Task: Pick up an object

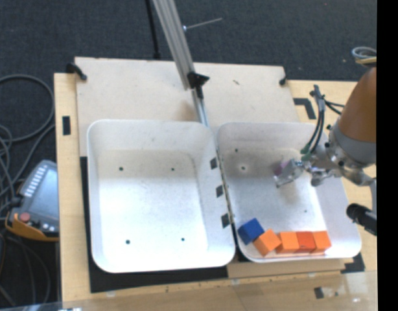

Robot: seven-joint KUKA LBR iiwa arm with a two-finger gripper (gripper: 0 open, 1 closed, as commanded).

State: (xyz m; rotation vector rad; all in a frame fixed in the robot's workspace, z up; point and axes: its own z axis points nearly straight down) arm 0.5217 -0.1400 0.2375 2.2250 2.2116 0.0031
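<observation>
From the camera above the bench, two shallow white bins sit side by side on a pale board: the left bin and the right bin, their rounded plastic walls meeting along a seam marked with small dark clips. Both floors are smooth and speckled with fine dark dots.

In the right bin, along the near wall, a row of blocks lies in a line: a blue cube at the left end, touching an orange block, then more orange blocks packed edge to edge (matte, square-cornered, possibly foam or wood; I cannot tell which).

The gripper hangs over the middle of the right bin, well apart from the blocks. It is blurred, so how wide the pincer stands cannot be told.

A ribbed aluminium rail slants up from behind the bins. The bench stands on dark carpet, with grey cables and a handheld pendant at the left.
</observation>
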